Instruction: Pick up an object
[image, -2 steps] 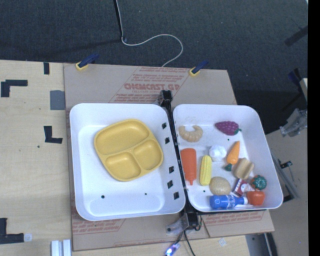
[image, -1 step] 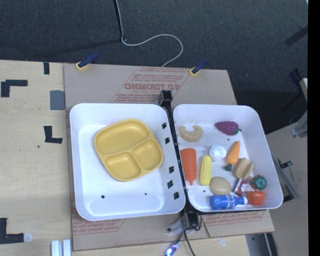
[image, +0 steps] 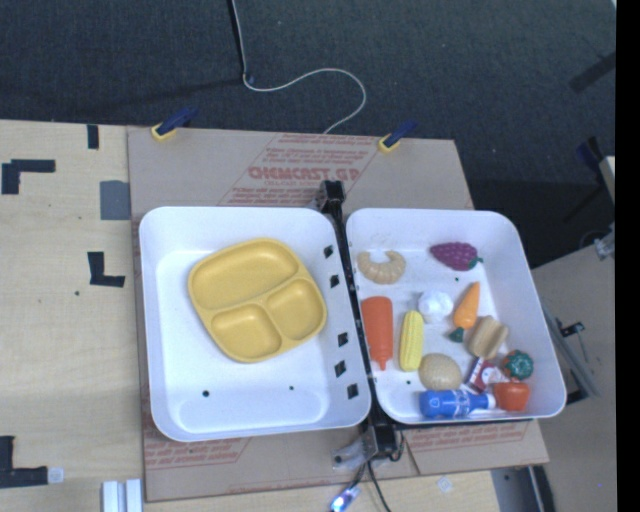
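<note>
The right bin (image: 520, 250) holds several toy foods. A croissant (image: 382, 265) lies at its upper left and purple grapes (image: 454, 255) at its upper right. Below them are a red-orange sausage (image: 377, 330), a yellow corn cob (image: 411, 340), a small white piece (image: 434, 304), an orange carrot (image: 466, 305), a brown bun (image: 485, 336) and a tan potato (image: 440, 371). Along the near wall lie a blue bottle (image: 452, 403), a red tomato (image: 511, 396) and a green-topped piece (image: 519, 364). The left bin (image: 160, 300) holds a yellow divided plate (image: 257, 298).
Both bins rest on a cardboard sheet (image: 300, 165) held by yellow and blue clamps (image: 173, 123) on the wooden bench (image: 60, 330). A white cable (image: 300, 80) loops across the dark floor behind. Black clips (image: 345, 310) join the bins along the middle wall.
</note>
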